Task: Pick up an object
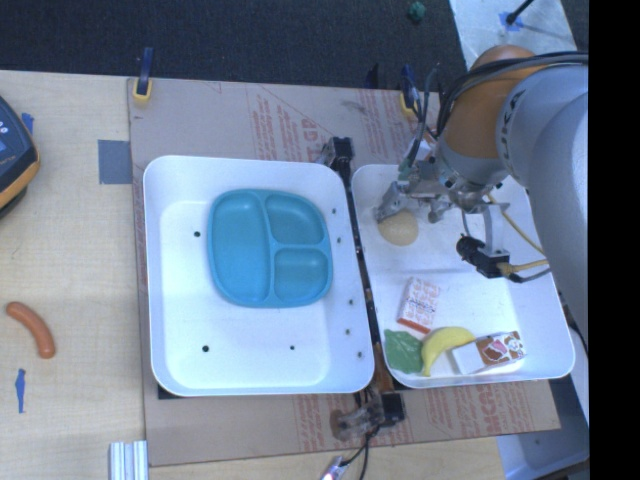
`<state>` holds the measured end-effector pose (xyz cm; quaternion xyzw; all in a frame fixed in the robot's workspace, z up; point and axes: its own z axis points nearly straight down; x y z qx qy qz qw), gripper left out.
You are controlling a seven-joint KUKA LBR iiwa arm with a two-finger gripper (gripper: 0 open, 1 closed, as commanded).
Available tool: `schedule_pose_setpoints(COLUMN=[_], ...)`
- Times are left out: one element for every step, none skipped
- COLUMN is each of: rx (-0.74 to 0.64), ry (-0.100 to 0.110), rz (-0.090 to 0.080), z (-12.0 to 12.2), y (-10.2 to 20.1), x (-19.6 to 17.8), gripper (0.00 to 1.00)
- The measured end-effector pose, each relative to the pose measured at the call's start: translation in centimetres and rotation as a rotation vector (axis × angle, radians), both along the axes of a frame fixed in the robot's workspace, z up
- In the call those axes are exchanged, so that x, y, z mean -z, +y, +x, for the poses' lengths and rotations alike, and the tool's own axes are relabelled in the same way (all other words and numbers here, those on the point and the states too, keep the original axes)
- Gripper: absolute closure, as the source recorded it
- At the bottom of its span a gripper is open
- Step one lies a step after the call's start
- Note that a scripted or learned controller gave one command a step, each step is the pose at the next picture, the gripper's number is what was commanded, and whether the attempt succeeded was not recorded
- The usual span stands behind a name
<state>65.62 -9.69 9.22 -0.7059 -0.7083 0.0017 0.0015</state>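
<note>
Objects for picking lie in the right bin, and the one nearest my tool is a pale, cream-coloured rounded lump, something like a small bun or potato. It sits at the bin's upper left corner, close to the wall shared with the left bin. It is nearly round, so I can give it no clear long axis or pointing direction. My tool hangs just above and beside it, touching or almost touching its top edge; I cannot tell whether the tool is spread or closed, and I see nothing between it.

Lower in the same bin I see a small red-and-white packet, standing roughly upright in my view with its long side running top to bottom, slightly tilted. Along the bottom wall lie a green piece, a yellow banana curving from lower left up to the right, and a flat printed box with its long axis running left to right. The banana touches both neighbours.

In the left bin rests a blue divided plate. Out on the table, well left of both bins, lies an orange sausage.
</note>
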Motion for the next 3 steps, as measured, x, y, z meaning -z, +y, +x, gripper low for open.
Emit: schedule_pose_setpoints(rx=[0.001, 0.002, -0.001], ry=[-0.002, -0.003, 0.000], rz=[0.000, 0.000, -0.001], z=[0.02, 0.03, -0.86], y=[-0.43, -1.21, -0.34], x=[-0.01, -0.02, 0.04], gripper=[0.00, 0.00, 0.00])
